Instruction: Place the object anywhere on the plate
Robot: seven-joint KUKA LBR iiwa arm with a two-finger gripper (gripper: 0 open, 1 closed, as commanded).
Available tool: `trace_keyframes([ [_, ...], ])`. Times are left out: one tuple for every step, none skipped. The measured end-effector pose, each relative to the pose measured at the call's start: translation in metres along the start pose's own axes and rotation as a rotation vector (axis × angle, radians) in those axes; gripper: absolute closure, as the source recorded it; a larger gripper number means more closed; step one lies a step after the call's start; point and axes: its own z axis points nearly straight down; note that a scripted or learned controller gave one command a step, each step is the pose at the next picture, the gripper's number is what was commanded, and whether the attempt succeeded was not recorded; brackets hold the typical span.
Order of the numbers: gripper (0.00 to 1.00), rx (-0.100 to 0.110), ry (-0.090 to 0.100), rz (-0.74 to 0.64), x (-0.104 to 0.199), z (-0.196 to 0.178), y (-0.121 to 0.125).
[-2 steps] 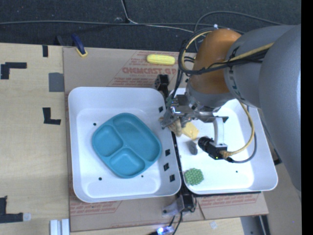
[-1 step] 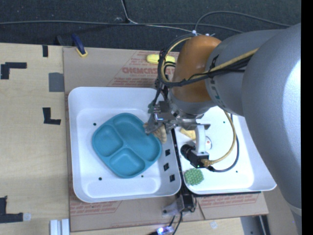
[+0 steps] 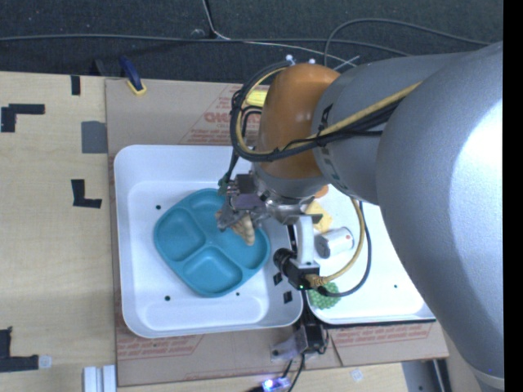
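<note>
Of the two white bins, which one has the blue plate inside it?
The left bin holds the blue divided plate, with the gripper above the plate's right edge. The right bin, partly under the arm, holds small objects instead.

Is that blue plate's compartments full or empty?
Mostly empty: the blue plate shows bare compartments; a tan object sits at its right edge under the gripper.

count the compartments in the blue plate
3 compartments in the blue plate in the left bin: one at its left end, one at its lower right, one along the upper right, partly covered by the gripper. The arm may hide more.
</note>
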Motion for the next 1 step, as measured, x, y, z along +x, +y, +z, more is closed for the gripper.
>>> trace_keyframes([
  [0.0,0.0,-0.002,0.004,-0.003,0.0,0.0006],
])
